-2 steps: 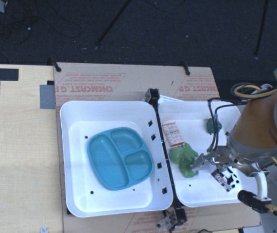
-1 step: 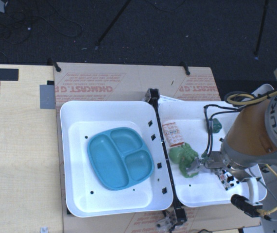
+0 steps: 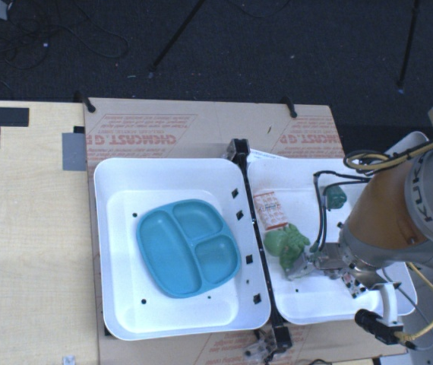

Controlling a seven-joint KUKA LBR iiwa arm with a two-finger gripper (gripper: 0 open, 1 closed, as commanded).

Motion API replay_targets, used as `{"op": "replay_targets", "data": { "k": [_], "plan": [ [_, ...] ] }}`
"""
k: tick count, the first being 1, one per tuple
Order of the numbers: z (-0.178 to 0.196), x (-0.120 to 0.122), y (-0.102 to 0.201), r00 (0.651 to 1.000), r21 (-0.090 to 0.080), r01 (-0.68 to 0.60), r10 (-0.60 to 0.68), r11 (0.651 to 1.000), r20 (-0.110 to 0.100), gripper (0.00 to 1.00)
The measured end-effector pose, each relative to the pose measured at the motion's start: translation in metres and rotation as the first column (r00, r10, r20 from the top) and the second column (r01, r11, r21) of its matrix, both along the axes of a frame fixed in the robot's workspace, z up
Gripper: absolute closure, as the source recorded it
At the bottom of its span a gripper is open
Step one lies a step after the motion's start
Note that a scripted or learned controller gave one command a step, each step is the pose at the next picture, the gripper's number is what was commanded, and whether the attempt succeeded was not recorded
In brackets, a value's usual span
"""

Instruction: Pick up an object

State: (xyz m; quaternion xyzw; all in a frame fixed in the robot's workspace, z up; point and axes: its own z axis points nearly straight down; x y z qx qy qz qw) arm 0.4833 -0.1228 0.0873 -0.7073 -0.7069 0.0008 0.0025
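- Reaching in from the right, the one grey arm (image 3: 399, 211) with its orange band hangs over the right bin (image 3: 292, 177), and its tool (image 3: 298, 268) sits low inside that bin.
- The tool lies just beside the green soft object (image 3: 285, 242), at that object's lower edge; whether it touches it I cannot tell.
- How wide the tool stands cannot be told, since the metal parts blur together against the white floor of the bin.
- Two shallow white bins sit side by side on the worktop, joined along a black divider (image 3: 251, 234).
- The left bin (image 3: 125, 181) carries one blue tray (image 3: 188, 245) with three compartments, lying tilted across the middle of the bin.
- The right bin holds three loose things: the green soft object near the divider, one white card with red print (image 3: 270, 209) just above it, and one small teal object (image 3: 335, 198) near the arm.
- One black cable (image 3: 321, 204) loops from the arm over the right bin.
- One sheet of printed brown cardboard (image 3: 163, 131) lies under both bins on the pale wooden worktop (image 3: 26, 242).
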Motion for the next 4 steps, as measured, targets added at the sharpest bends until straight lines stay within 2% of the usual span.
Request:
{"op": "replay_targets", "data": {
  "k": [1, 2, 3, 4],
  "plan": [
    [0.011, 0.001, -0.001, 1.000, 0.001, 0.007, -0.007, 1.000, 0.001, 1.00],
    [0.071, 0.008, 0.001, 1.000, -0.003, -0.002, 0.002, 1.000, 0.007, 1.00],
    [0.128, 0.007, -0.010, 1.000, -0.003, -0.001, 0.001, 1.000, 0.008, 1.00],
    [0.166, 0.008, -0.011, 1.000, -0.003, -0.002, 0.002, 1.000, 0.007, 1.00]
  ]
}}
